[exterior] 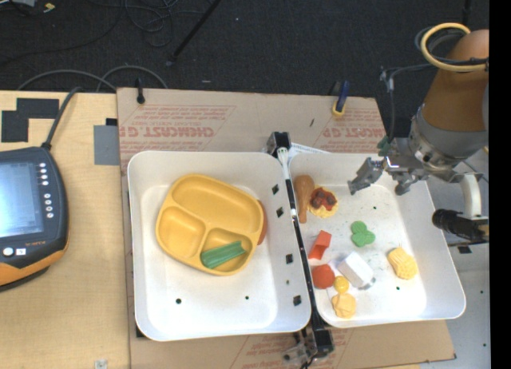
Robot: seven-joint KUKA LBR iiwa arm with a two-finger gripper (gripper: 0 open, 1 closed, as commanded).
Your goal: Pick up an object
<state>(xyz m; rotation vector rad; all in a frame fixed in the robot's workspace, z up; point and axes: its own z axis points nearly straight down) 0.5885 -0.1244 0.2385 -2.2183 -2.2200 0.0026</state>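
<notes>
Small toy foods lying loose in right bin (447,299): green piece (362,236) mid-bin, red block (320,244) leftward, yellow corn (402,263) rightward.

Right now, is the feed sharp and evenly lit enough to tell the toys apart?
Camera view: even light, soft shadows, no strong glare on the right bin; small toys like the green piece read clearly; the end effector looks slightly soft; floor behind is dark.

Bare floor at right bin's (447,299) far corner; toys (361,236) crowd elsewhere.

Teach pendant (28,208) on bench at left; blue clamp (342,97) on cardboard's (215,124) far edge.
</notes>
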